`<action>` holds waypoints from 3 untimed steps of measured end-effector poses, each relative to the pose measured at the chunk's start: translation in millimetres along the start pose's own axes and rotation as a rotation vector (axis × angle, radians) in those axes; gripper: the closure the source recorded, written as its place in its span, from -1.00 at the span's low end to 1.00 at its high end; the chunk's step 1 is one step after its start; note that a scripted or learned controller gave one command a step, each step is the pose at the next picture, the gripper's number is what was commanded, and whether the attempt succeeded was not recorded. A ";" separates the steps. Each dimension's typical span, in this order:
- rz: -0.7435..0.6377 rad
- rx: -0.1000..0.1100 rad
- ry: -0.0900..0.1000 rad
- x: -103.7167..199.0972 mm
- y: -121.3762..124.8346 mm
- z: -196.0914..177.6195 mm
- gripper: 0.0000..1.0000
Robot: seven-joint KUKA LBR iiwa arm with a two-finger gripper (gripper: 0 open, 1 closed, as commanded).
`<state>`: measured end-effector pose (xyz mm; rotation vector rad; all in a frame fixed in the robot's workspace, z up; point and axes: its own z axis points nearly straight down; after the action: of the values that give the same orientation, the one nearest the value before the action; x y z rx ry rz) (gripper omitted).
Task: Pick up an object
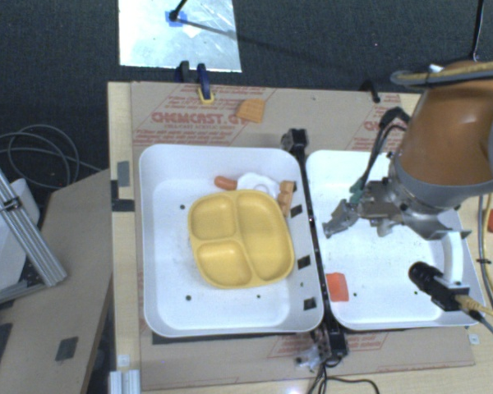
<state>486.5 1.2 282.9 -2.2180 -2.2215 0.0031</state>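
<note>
The orange block is lying near the front-left corner of the right bin. The claw is hanging over that bin, above the block and apart from it, and I cannot tell how it is set. In the left bin, a yellow tray is sitting beside a small orange sausage.

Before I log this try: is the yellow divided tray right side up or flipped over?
Right side up. The yellow tray in the left bin shows its three hollow compartments facing the camera, with raised dividers between them.
</note>
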 end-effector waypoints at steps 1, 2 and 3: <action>0.012 0.005 -0.003 -105.2 -2.2 107.0 -1.00; 0.001 -0.024 -0.007 -139.1 1.4 -67.9 -1.00; -0.007 0.009 0.004 -74.4 -1.6 75.0 -1.00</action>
<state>484.9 -73.2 207.9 -2.2036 -2.2224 0.0082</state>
